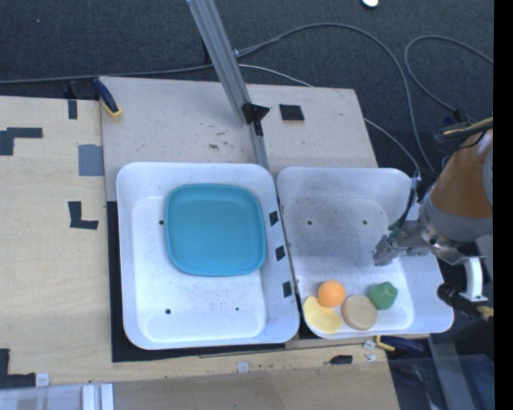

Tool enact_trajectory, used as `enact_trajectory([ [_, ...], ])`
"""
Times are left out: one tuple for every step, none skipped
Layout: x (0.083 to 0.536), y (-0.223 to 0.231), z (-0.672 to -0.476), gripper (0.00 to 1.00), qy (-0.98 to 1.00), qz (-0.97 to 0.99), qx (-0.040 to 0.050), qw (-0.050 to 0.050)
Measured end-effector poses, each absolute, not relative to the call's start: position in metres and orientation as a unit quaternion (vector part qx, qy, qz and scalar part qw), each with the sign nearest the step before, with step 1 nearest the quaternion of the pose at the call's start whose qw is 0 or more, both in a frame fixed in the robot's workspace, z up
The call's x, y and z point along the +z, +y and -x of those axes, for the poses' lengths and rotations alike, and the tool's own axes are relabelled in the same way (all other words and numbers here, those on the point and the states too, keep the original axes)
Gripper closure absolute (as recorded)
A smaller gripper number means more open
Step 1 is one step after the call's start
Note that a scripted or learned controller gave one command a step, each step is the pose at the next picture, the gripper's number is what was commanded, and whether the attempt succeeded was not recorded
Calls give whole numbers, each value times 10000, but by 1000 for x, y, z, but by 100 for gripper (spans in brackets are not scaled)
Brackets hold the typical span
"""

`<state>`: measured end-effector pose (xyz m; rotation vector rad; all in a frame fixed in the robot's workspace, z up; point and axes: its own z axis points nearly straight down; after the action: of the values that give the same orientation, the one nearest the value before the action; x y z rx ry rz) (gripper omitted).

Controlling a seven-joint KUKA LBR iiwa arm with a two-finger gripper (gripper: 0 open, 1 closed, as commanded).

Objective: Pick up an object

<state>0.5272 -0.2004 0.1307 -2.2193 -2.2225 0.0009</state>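
Blue, a smooth rounded-square plate (215,229) lies in the left bin (136,240); the right bin (337,200) holds an orange ball (330,294), tan disc (360,313), yellow piece (320,318) and green lump (384,295). The gripper (386,250) hangs above them; whether it is parted or closed I cannot tell.

Arm (469,192) cut off at the right of the frame; only the orange band and grey wrist show. Gripper (386,250) small and dark at mid right over the right bin (337,192); finger state too small to tell. Right bin's far right wall hidden behind the arm. Yellow object (321,318) at lower right partly covered by the orange ball (331,293) and tan round object (360,312); its shape can't be made out. Green object (384,294) blurry, kind unclear. Metal pole (232,72) cut off at the top edge. White thing (369,3) at top right clipped by the frame. Cables (433,64) run out at upper right.
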Motion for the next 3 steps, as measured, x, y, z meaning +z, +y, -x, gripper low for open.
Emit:
enact_trajectory([
  [174,-205,-525,100,-7071,7071,-6,-13],
  [222,-205,-526,100,-7073,7069,-7,-13],
  [232,-157,-532,100,-7086,7057,-5,2],
])
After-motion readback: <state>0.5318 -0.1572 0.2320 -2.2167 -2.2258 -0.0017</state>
